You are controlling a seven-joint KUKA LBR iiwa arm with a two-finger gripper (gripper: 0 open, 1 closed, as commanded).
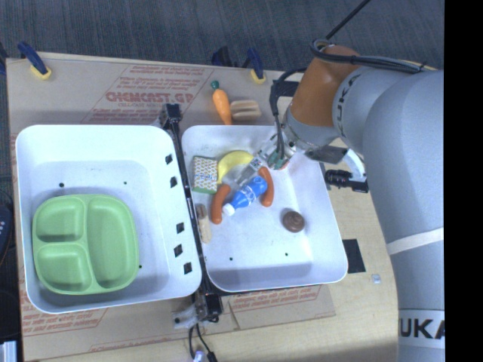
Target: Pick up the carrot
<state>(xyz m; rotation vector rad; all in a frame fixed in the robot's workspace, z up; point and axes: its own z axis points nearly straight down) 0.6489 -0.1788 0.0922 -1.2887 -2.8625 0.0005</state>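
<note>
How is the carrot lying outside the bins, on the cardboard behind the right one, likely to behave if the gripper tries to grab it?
The carrot looks like a smooth, tapered plastic toy, so it is probably stiff and light. Its round body may roll or slide on the flat cardboard if nudged sideways. The taper could let it slip from a pinch near the thin end. The gripper is over the right bin, not at the carrot.

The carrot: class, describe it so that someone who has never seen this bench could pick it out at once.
Start at the right-hand white bin and look just beyond its far rim, on the brown cardboard. There lies the carrot, beside a small tan bun-like piece. It is a slim orange cone with a green tip, outside the bin, unlike the orange sausage shapes lying inside.
</note>
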